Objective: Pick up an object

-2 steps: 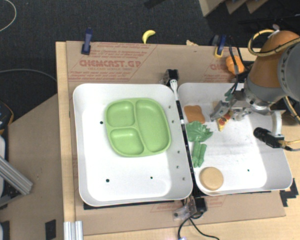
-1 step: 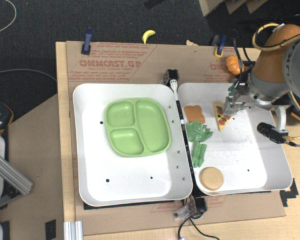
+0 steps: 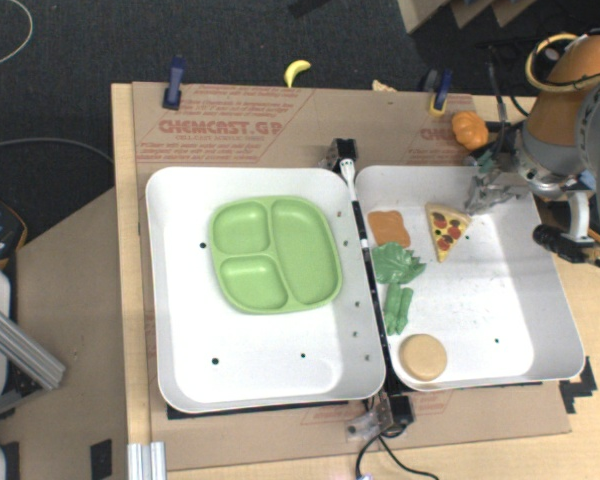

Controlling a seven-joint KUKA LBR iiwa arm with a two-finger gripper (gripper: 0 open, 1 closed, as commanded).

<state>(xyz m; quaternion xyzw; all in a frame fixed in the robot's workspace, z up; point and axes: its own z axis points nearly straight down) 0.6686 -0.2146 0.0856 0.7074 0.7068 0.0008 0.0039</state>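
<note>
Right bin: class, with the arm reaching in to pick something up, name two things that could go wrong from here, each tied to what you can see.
1. The gripper sits near the right bin's far rim, beside the pizza slice. The slice lies flat, so the fingers may slide over it.
2. The brown patty, green leafy pieces and green pod crowd the left wall; a grasp there could catch two items or hit the wall.

Two white bins (image 3: 180, 298); one green divided plate (image 3: 276, 255); one pizza slice (image 3: 447, 231); two blue clamps (image 3: 173, 84).
</note>
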